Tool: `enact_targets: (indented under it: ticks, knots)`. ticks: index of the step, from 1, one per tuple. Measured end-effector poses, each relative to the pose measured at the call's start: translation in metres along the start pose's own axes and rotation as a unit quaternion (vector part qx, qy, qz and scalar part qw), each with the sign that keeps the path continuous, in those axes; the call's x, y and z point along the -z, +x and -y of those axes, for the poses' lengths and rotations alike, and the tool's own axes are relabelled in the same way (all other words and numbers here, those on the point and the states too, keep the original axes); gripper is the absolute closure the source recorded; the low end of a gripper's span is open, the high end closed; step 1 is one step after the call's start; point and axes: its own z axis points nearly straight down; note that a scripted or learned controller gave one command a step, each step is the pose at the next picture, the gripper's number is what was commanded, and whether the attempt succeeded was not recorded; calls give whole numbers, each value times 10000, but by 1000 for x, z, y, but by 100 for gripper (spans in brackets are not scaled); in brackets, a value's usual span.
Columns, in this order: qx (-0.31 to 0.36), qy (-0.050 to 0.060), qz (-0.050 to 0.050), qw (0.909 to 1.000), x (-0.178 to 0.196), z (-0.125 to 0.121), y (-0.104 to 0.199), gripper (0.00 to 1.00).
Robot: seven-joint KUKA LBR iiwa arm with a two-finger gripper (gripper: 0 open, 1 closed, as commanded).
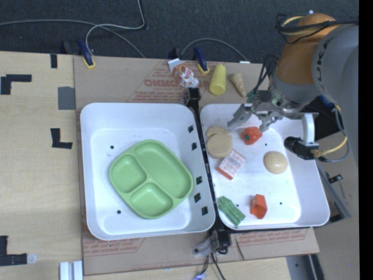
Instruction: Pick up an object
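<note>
Where the grey arm with its orange band reaches in from the right, the two-finger gripper (254,117) hangs over the upper part of the right-hand shallow white bin (309,212), its metal fingers (238,118) spread apart with nothing between them. Just below the fingertips lies a small round red-orange tomato-like toy (252,135), close to them but not gripped. To its left sit two stacked tan round discs (219,142), and beneath these a small red-and-white packet (231,164) lies tilted. A beige egg-shaped ball (275,161) rests near the bin's right side, an orange-red blocky piece (259,206) lies near the lower edge, and a green ridged piece (231,210) lies at the lower left corner. The left-hand white bin (96,156) bears a light green plastic plate with three compartments (151,178). Beyond the bins, on the cardboard, stands a yellow plastic bottle (217,79)
</note>
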Motion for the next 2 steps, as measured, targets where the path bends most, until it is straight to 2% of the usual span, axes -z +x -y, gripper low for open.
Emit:
enact_targets:
  ticks: [1, 2]
  knots:
    - [-1, -27, 19, 10000, -108, -46, -51, 0]
    - [-7, -13, 14, 10000, -108, -11, -12, 0]
